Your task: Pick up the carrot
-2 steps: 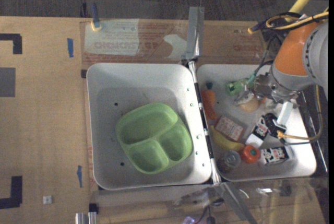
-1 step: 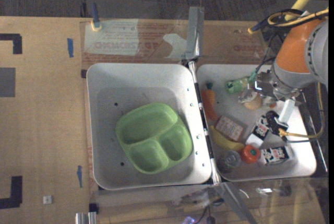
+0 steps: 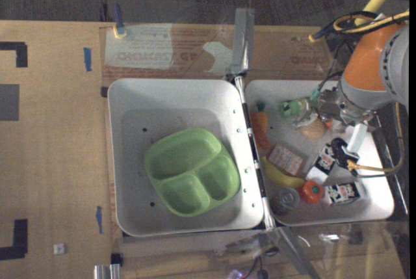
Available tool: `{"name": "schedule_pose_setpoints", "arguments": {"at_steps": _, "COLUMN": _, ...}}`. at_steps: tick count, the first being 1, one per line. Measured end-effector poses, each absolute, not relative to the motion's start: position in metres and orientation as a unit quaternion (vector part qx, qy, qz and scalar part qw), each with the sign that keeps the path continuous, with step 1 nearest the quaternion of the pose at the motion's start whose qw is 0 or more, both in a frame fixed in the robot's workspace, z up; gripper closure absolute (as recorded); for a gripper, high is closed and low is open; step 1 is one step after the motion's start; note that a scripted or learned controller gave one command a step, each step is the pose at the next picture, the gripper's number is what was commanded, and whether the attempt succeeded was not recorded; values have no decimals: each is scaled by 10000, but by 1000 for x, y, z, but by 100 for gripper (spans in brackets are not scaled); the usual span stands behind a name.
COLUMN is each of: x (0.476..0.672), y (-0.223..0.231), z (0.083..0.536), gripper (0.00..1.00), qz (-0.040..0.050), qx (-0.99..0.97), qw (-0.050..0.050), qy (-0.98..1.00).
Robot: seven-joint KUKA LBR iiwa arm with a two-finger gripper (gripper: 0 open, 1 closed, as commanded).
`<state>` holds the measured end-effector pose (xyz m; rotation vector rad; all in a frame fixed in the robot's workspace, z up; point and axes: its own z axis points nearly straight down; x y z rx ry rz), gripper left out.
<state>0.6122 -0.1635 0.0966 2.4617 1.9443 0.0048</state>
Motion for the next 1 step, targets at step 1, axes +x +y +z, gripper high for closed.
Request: {"name": "schedule_pose_setpoints", "arguments": {"at_steps": 1, "x": 612, "y": -164, "z": 97, "gripper": 0, "qz": 15, "qx": 7848, "qw": 24, "qy": 6198}}
